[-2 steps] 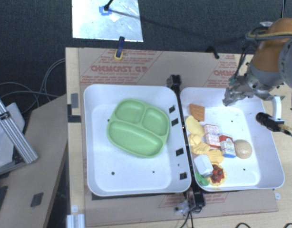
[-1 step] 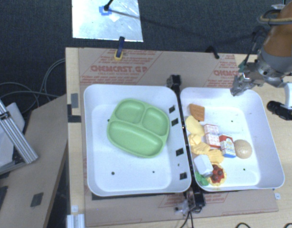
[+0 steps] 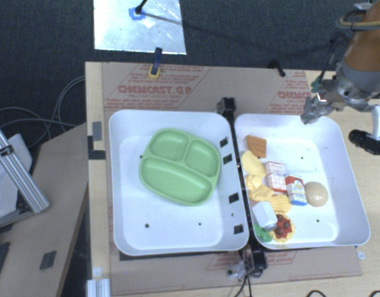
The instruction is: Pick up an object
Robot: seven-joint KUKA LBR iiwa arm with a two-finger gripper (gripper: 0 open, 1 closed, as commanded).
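My gripper (image 3: pixel 313 112) hangs above the far right corner of the right bin (image 3: pixel 338 166), with nothing seen in it. Below it and to the left, a pile of small toy foods lies along the bin's left side: an orange cracker (image 3: pixel 257 145), yellow pieces (image 3: pixel 253 166), small red-and-white cartons (image 3: pixel 276 177), a blue-and-white carton (image 3: pixel 296 192), a tan ball (image 3: pixel 316 193), a white block (image 3: pixel 263 215) and a red and green piece (image 3: pixel 281 228).
A green divided plate (image 3: pixel 179 166) lies in the left bin (image 3: pixel 128 228). A black divider (image 3: pixel 236 166) runs between the two bins. Brown cardboard (image 3: pixel 196 85) lies under the bins, with a shiny sheet (image 3: pixel 138 17) beyond it.
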